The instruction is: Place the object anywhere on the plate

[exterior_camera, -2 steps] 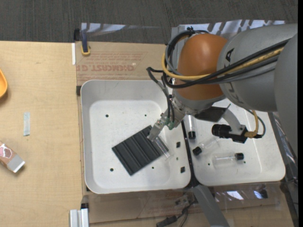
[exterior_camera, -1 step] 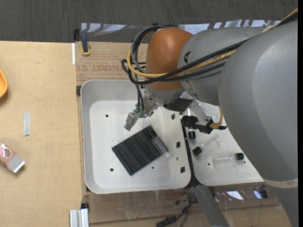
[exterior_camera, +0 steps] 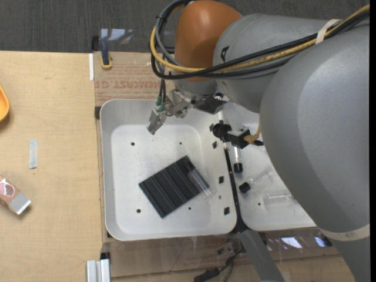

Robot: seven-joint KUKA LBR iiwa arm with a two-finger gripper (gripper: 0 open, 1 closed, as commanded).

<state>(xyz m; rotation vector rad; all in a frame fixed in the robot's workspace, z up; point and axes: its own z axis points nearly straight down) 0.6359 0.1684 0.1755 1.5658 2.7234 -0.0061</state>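
A black ridged rectangular plate (exterior_camera: pixel 169 188) lies tilted in the lower middle of the left bin (exterior_camera: pixel 117 157). A small clear, tube-like object (exterior_camera: pixel 200 180) rests against the plate's right edge, partly on it. My gripper (exterior_camera: pixel 155 122) hangs over the upper part of the left bin, above and to the left of the plate and well apart from it. I see nothing in the gripper. The large grey arm with its orange band (exterior_camera: pixel 202 31) covers the top right of the view.
The right bin (exterior_camera: pixel 276 216) holds a black pen-like piece (exterior_camera: pixel 236 157) and small clear bits (exterior_camera: pixel 276 200). On the cardboard bench to the left lie a grey strip (exterior_camera: pixel 33 154), a wrapped item (exterior_camera: pixel 14 196) and an orange object (exterior_camera: pixel 3 104). A blue clamp (exterior_camera: pixel 106 49) stands behind the bins.
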